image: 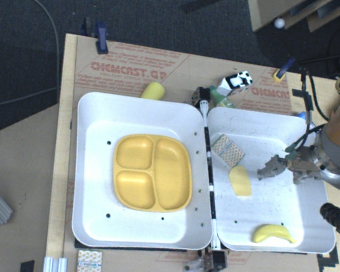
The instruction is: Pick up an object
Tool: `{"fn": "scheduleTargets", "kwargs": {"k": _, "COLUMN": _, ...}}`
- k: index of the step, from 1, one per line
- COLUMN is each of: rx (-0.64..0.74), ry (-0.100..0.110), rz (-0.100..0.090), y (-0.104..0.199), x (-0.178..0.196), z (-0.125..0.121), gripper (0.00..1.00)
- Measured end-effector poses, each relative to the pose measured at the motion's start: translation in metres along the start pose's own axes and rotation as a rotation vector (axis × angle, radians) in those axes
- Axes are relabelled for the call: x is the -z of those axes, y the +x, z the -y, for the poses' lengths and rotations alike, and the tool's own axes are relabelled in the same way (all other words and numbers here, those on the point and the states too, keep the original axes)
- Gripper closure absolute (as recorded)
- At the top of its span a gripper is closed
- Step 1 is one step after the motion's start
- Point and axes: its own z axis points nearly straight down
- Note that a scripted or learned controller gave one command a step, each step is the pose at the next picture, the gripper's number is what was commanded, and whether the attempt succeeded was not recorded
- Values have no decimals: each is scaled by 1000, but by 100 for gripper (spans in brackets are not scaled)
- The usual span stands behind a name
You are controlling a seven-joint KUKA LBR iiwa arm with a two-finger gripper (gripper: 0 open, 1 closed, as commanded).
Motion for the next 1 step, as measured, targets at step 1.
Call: {"fn": "scheduleTargets", "kwargs": {"k": 1, "rx": 1, "ry": 1, "rz": 0, "y": 37, "x": -61, "z": -21, "gripper": 0}}
